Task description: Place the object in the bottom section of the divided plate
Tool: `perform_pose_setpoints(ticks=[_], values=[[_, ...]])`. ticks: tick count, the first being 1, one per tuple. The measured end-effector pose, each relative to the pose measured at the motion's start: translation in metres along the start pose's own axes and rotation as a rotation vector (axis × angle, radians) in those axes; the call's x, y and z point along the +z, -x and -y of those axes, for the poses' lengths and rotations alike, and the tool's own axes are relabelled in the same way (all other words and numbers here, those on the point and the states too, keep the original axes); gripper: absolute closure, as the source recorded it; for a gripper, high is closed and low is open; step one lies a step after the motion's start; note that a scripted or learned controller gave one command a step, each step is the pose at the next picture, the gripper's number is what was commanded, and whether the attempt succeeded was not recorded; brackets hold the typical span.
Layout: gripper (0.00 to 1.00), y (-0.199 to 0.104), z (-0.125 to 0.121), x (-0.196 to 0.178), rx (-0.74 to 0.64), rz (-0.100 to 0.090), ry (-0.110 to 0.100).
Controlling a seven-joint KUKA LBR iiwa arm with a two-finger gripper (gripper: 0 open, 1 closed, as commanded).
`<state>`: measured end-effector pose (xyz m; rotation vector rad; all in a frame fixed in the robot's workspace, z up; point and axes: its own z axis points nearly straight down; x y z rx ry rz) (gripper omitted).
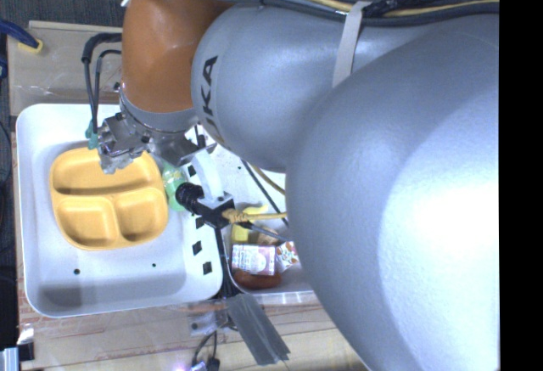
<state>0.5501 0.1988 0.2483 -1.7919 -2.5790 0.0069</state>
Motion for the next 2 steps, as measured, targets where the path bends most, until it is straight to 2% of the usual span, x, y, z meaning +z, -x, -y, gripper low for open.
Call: perform_pose_setpoints(ticks=[1,2], values=[[1.00,0.052,0.077,-0.038,0.248,-0.002,-0.001],[1.00,-0.014,0.029,-0.054,0.073,-0.001,0.002]])
